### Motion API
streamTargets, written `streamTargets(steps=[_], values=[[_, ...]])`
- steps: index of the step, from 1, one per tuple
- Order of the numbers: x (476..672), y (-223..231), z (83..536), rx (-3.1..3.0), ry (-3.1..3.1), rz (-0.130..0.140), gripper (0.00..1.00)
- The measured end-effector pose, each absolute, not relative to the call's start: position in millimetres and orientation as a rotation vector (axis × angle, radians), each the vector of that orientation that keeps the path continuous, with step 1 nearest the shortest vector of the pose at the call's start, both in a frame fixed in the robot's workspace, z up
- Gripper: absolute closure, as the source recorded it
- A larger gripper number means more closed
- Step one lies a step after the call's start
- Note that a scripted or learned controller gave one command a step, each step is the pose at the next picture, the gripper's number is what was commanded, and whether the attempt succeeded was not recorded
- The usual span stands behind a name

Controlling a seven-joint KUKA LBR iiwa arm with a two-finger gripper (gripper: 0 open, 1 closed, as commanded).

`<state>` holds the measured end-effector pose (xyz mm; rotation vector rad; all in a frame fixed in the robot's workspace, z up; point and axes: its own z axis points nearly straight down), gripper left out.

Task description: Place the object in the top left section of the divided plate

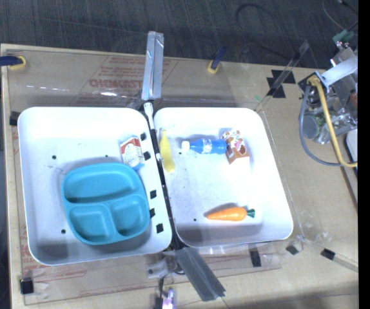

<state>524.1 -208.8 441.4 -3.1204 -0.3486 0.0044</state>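
Note:
A blue divided plate [66, 195] lies in the left bin [37, 134], with one wide section at the back and two smaller ones in front. All three sections are bare. A small red and white carton [131, 151] stands just behind the plate's right corner. The right bin [269, 192] holds a yellow banana [166, 150] along its left wall, a blue bottle [205, 147], a brown and white packet [234, 146] and an orange carrot [228, 214]. My gripper [316, 116] hangs outside the bins at the far right, above the bench, well away from every object.
A grey bar [153, 66] stands upright behind the seam between the bins. Black clips line the divider wall [156, 192]. A yellow cable [330, 118] loops around the arm at the right. Blue clamps [7, 62] hold the bench's back edge.

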Motion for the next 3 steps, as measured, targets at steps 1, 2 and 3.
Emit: streamTargets(steps=[1,2,3], values=[[476.4,-210,346,-3.104,-0.461,0.009,1.00],[513.4,-210,399,-3.114,-0.401,0.005,1.00],[477.6,-210,443,-3.126,-0.331,-0.006,1.00]])
